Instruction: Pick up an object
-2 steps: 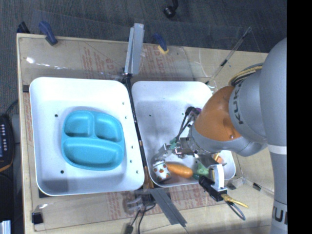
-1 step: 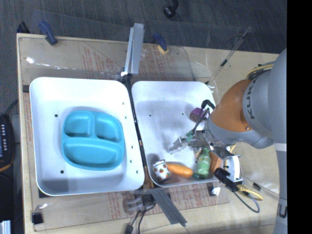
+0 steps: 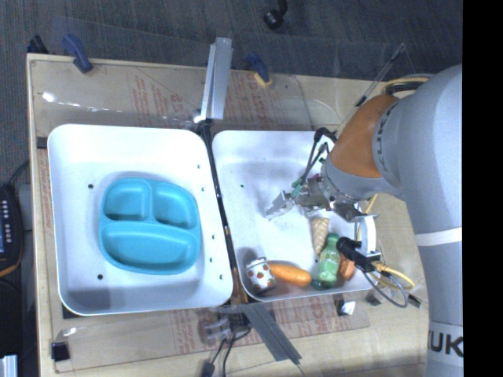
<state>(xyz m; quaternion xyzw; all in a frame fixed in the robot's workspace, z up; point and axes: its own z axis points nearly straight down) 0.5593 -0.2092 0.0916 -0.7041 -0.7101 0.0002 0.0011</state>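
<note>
Reached in from three o'clock: grey arm with orange band, over the right-hand shallow white bin. Lay untouched along that bin's six o'clock wall: orange carrot, green bottle, cream cone, small round white toy. Hovered at centre, gripper, nothing visibly between fingers; apart or together, impossible to tell. Probably approach step; next needed a descent onto one piece.

Arm cut off at right
</note>
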